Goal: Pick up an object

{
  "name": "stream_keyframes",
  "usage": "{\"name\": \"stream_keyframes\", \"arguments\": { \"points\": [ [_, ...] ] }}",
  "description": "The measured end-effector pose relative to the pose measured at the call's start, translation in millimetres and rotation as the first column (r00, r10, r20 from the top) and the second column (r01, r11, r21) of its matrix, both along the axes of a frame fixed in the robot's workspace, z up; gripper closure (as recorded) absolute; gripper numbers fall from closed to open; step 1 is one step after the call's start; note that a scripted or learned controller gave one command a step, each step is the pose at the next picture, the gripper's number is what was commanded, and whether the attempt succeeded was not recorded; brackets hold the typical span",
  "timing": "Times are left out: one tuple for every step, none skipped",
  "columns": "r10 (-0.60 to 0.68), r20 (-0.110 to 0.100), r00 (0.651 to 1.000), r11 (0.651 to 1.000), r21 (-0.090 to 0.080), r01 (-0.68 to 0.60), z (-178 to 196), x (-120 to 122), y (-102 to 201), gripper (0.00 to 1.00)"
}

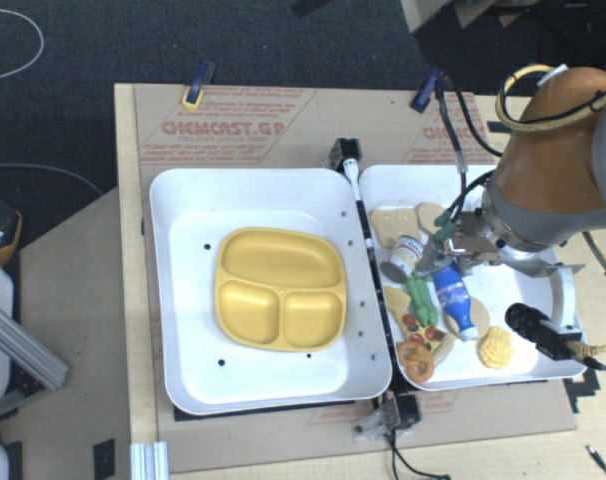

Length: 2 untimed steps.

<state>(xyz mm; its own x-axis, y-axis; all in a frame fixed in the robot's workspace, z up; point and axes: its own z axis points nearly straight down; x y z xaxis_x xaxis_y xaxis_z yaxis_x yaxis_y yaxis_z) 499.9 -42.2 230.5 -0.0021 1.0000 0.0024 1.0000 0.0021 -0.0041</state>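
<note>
Gripper [450, 249] low in right white bin [543, 366], just above blue plastic bottle [453, 301]; can't tell its state. Best: centre over bottle w/ care, avoid green toy [422, 297].

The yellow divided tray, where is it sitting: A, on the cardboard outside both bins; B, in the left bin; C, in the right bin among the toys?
B: the yellow divided tray lies flat in the left bin, while the small toy items crowd the right bin.
</note>
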Motion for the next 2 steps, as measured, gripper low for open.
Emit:
{"name": "stream_keyframes", "arguments": {
  "points": [
    [-0.002, 0.005, 1.000, 1.000, -0.003, 0.002, 1, 7, -10, 1.00],
    [-0.003, 0.000, 1.000, 1.000, -0.001, 0.003, -15, 3, -13, 1.00]
  ]
}}
